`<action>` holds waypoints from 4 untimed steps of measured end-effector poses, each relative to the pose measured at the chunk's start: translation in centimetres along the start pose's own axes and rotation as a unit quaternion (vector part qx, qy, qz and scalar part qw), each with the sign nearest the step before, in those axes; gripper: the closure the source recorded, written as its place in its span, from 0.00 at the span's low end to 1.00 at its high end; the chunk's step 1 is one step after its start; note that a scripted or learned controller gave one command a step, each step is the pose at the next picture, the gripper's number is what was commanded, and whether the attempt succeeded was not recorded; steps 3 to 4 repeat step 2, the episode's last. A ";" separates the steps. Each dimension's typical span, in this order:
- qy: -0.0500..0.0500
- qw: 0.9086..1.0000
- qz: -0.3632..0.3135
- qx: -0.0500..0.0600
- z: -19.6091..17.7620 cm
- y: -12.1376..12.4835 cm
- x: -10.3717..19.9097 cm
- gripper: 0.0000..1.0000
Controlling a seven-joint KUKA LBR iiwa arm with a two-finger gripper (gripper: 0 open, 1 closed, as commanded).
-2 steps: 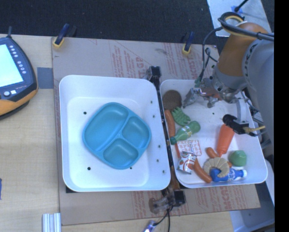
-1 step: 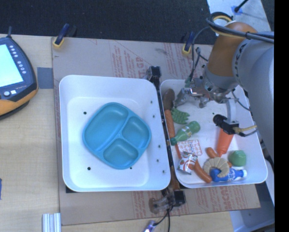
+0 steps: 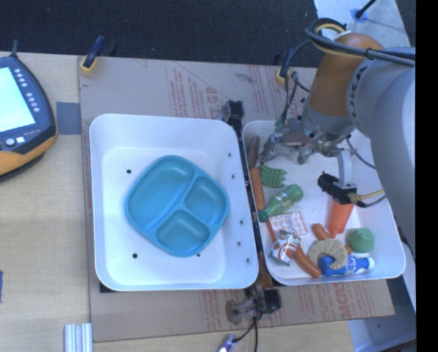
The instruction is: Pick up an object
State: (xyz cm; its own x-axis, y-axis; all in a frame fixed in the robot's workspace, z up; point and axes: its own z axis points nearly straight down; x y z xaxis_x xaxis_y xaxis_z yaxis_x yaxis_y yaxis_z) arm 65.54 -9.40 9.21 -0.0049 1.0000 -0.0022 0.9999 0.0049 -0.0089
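Poised low over the far end of the right bin (image 3: 392,229), the gripper (image 3: 301,147) hangs from the grey arm (image 3: 384,101), whose orange band (image 3: 337,75) sits just above the wrist. Wrist hardware and cables crowd around it, so it cannot be told whether it is open or closed.

Things to pick lie packed together in that bin, nearer the camera than the gripper. A green toy hand (image 3: 272,174) lies closest to it, just below and to the left. A thin orange stick (image 3: 257,188) runs along the bin's left wall, and a dark brown piece (image 3: 252,151) lies at the wall's far end. A green bottle (image 3: 283,199) lies tilted beside the stick, with a white-and-red label card (image 3: 290,222) just beneath it and a crumpled red-and-white wrapper (image 3: 282,248) touching the card's near edge. Toward the right side an orange carrot (image 3: 340,215) stands on end near a green ball (image 3: 360,238). At the near edge a tan round piece (image 3: 330,249) rests against a blue-and-white tube (image 3: 348,265).

A blue divided plate (image 3: 177,205) lies flat in the middle of the left bin (image 3: 101,196), well apart from the gripper. Both bins sit on a cardboard sheet (image 3: 167,86). An orange-edged control pendant (image 3: 9,119) rests on the bench at far left.
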 end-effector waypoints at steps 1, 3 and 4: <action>0.000 1.000 0.000 0.000 0.0 0.0 -0.1 0.00; 0.000 1.000 0.000 0.000 0.0 0.0 -0.1 0.00; 0.000 1.000 0.000 0.000 0.0 0.0 -0.1 0.00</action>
